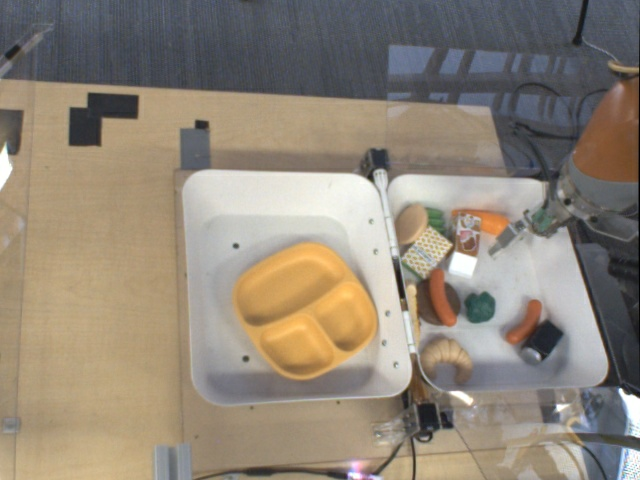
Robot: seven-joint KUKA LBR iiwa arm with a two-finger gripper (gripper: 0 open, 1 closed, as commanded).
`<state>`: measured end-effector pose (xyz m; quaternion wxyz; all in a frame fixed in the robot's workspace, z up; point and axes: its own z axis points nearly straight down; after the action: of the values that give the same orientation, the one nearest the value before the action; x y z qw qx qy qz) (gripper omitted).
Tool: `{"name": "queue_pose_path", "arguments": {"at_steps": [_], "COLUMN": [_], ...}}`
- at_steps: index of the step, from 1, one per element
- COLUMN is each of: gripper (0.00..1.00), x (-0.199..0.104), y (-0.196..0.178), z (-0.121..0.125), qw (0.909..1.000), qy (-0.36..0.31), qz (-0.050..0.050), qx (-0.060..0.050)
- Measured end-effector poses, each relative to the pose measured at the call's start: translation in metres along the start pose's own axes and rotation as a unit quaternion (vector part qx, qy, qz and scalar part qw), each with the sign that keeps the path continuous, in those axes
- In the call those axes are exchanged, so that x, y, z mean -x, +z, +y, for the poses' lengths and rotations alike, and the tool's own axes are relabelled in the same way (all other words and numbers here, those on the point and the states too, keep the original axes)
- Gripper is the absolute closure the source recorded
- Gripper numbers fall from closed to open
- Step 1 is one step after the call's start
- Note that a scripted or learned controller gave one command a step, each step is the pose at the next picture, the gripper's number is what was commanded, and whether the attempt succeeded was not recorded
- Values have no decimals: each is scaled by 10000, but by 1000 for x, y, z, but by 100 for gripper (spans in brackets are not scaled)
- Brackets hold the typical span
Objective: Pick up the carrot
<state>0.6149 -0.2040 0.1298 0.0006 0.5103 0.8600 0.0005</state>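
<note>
Camera view has the gripper low in the right bin, slightly parted and holding nothing, just right of the carrot wedged against a small red carton, so a close could snag that carton instead.

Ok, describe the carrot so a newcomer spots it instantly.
Look in the right-hand white bin, along its far edge. The carrot lies there, just left of the gripper. It is the bright orange tapered piece beside a red-and-white box; the sausages nearer the front are darker.
</note>
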Motion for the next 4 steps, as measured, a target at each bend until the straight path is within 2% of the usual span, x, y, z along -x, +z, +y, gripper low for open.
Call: {"name": "queue_pose_path", "arguments": {"at_steps": [1, 2, 3, 4], "gripper": [0, 0, 0, 0], "x": [9, 15, 14, 1], "y": [21, 42, 42, 42], "z": [13, 27, 25, -1], "qw": [9993, 9916, 9766, 9454], "qy": [-374, -1294, -2149, -3260], "qz": [-33, -46, -44, -30], "qx": [30, 35, 25, 16]}}
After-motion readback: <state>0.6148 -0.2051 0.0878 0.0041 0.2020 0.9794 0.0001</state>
